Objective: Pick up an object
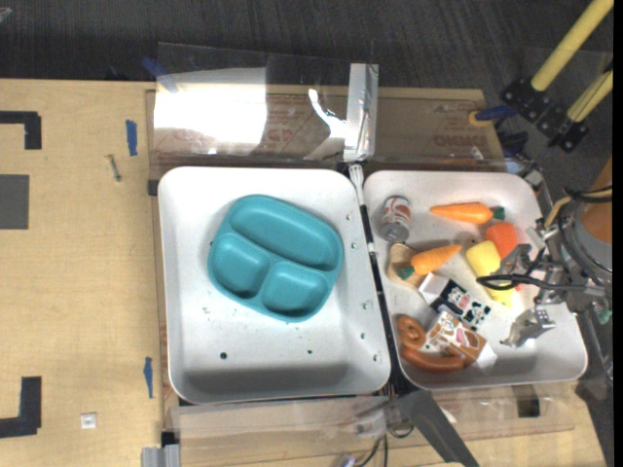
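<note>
Plywood bench (68, 261), white bins (185, 202), dark carpet (243, 8)

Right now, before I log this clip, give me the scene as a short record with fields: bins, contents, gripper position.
left bin: holds one teal divided tray, lying flat near its middle
right bin: holds a pile of small items
carrots: one orange carrot near the far wall, a second carrot nearer the middle
can: small can by the bin's left wall
other items: yellow piece, printed cards, brown ring-shaped piece
gripper: low over the right bin's right side, beside the pile
grasp: nothing seen between the fingers
</note>
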You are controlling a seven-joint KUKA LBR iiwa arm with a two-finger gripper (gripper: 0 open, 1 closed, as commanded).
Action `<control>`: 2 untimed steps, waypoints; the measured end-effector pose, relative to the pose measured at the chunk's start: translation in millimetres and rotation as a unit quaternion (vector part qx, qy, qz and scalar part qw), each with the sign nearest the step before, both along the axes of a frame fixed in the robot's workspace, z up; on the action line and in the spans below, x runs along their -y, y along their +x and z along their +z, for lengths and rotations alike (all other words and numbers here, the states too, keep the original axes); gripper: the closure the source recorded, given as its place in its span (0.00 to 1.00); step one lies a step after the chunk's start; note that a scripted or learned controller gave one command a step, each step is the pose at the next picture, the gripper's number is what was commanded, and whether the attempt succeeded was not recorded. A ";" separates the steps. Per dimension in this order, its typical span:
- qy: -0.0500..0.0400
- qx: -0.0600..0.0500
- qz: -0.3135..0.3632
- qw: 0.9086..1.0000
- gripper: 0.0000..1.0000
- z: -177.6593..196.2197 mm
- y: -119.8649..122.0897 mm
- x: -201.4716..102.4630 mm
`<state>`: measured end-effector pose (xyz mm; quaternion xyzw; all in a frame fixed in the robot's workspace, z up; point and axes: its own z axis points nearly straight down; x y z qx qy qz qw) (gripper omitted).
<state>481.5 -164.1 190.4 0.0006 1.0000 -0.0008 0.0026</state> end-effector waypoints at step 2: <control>0.001 0.003 0.071 0.997 0.00 -51.3 90.1 -37.2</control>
